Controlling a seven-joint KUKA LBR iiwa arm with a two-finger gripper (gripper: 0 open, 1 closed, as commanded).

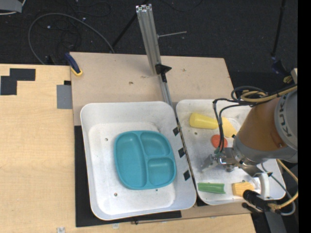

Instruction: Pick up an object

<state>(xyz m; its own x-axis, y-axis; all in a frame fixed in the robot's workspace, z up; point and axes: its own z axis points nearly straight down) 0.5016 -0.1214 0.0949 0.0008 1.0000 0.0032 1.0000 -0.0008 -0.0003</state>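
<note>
On the left of the pale wooden desk (34, 144) lies bare board with a few dark squares set into it. Next comes the left shallow white bin (97, 130), which holds a turquoise plastic divided plate (144, 159) lying flat near its middle, its three compartments facing up. A slanted grey aluminium post (150, 38) rises behind the bins, roughly above the seam between them.

The right shallow white bin (187, 130) sits just beside the left one. Near its far edge lies a yellow plastic wedge-shaped piece (203, 121), with a small red-orange rounded object (216, 141) close to it on the near side. Along the bin's near edge a green rectangular block (211, 188) lies flat, and just right of it a small yellow and white object (241, 188).

The metal tool (212, 161) hangs low over the middle of the right bin, between the red-orange object and the green block, touching neither as far as can be seen. Whether it is spread or closed cannot be told, and nothing is seen held in it. The grey arm with its orange band (262, 127) reaches in from the right and covers that bin's right part.
</note>
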